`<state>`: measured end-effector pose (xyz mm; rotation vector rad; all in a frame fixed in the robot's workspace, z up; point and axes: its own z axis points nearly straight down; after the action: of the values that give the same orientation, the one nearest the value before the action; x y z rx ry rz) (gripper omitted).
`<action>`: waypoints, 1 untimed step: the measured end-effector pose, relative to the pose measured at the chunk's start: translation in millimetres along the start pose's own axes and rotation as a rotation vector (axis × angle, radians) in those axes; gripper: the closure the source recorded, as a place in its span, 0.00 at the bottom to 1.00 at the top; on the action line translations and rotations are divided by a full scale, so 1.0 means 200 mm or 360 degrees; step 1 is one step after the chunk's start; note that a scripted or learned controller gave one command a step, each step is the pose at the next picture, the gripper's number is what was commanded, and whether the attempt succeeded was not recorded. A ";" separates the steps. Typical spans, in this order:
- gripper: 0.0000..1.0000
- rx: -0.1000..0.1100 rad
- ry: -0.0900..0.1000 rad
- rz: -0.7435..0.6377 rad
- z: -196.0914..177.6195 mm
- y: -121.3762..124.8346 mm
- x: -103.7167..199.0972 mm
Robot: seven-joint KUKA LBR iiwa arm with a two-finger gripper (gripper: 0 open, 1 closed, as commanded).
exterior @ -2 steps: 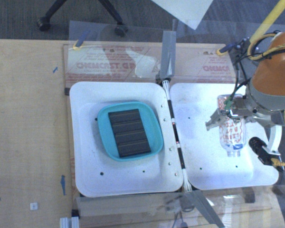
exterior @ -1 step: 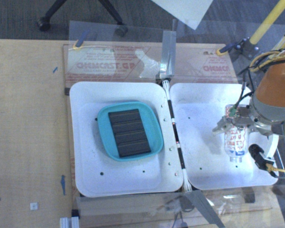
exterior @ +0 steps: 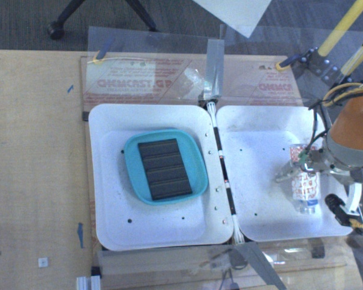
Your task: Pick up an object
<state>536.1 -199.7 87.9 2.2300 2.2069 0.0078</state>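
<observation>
The arm point(exterior: 349, 135) entered at the right edge of the camera view. Its visible section was a rounded body carrying a broad orange band, with a grey ring directly beneath that band. Black cables looped along the left side of the orange section and ran down toward the wrist. Yellow cabling lay coiled above the orange band. Below the grey ring, the gripper point(exterior: 307, 173) hardware consisted of pale metallic parts. A black, rounded component with a white bracket projected at the lower right. No markings or screws were legible.
</observation>
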 end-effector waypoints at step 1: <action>0.00 -0.0003 0.0002 0.0228 -0.03 -0.27 0.00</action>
<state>483.0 -199.3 93.7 2.3823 2.0416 0.0115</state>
